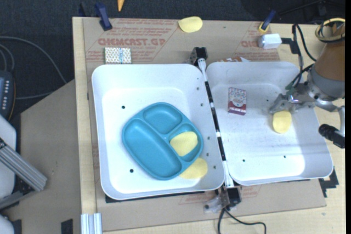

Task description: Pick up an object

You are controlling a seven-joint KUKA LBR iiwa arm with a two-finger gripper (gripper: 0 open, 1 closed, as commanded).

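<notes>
Gripper point(286, 102) fingers' state cannot be told; yellow piece point(282, 121) lies just below the tips, so descend centred, then close on its 2 sides.

Blue divided tray point(155, 142); yellow pieces point(185, 143) point(282, 121); red-white packet point(237, 101); white bins point(109, 90); orange carrot point(121, 0).

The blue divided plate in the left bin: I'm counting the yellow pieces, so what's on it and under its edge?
One yellow piece lies in a compartment of the blue divided plastic plate. Another yellow piece pokes out at its lower-right rim, partly covered.
</notes>
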